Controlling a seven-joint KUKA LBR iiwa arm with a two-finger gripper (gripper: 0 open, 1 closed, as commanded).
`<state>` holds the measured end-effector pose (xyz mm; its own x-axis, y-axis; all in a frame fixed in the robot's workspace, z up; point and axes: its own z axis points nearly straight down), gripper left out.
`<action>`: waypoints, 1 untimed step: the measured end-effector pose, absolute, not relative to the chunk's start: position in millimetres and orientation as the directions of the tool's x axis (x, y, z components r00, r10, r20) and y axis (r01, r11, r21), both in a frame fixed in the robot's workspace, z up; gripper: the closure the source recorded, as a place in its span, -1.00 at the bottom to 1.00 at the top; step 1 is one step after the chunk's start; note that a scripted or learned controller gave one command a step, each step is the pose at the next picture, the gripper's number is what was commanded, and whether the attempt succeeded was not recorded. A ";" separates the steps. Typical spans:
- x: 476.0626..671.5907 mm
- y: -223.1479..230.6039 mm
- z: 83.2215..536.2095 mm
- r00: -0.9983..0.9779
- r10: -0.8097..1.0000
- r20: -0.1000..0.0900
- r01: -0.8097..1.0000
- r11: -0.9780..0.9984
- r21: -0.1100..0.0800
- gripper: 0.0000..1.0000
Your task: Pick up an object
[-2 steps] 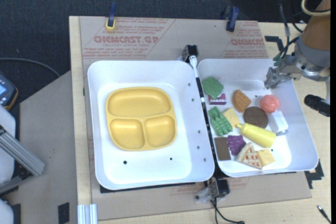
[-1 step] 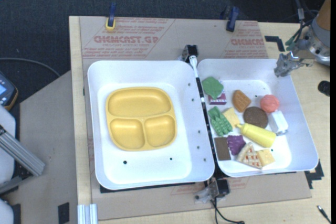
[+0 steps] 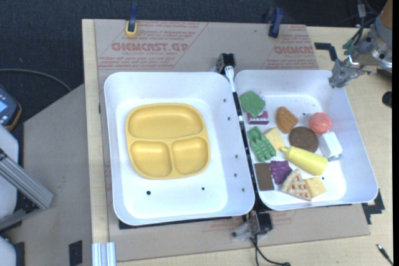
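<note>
Waffle [image 3: 297, 185] and cheese wedge [image 3: 316, 185] sit closest to the camera, at the near edge of the right bin [image 3: 355, 134], with a purple grape bunch [image 3: 280, 169] and a brown bar [image 3: 264, 175] just beside them. Rest of the pile is packed tight – yellow squash [image 3: 305, 159], brown patty [image 3: 303, 138], red ball [image 3: 320, 123], white block [image 3: 331, 145], some green leafy bits [image 3: 252, 102] further back. Left bin [image 3: 118, 134] has the yellow tray [image 3: 167, 140] in it.

Step-wise I'd say it's the approach – nothing's lifted yet. The hand [image 3: 341, 76] hangs over the far right rim of the right bin, apart from all the food, not touching or carrying anything I can make out. Can't tell how far it's spread, too small and blurry from this angle.

Next move, my guess: swing inward and drop onto something with room round it. Red ball or white block look easiest, being at the pile's edge – the middle stuff is touching its neighbours, so a miss seems likely there
</note>
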<state>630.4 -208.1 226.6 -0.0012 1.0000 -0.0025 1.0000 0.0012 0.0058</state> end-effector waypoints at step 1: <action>614.0 -159.1 237.3 -0.004 1.000 0.002 1.000 0.004 -0.002 1.00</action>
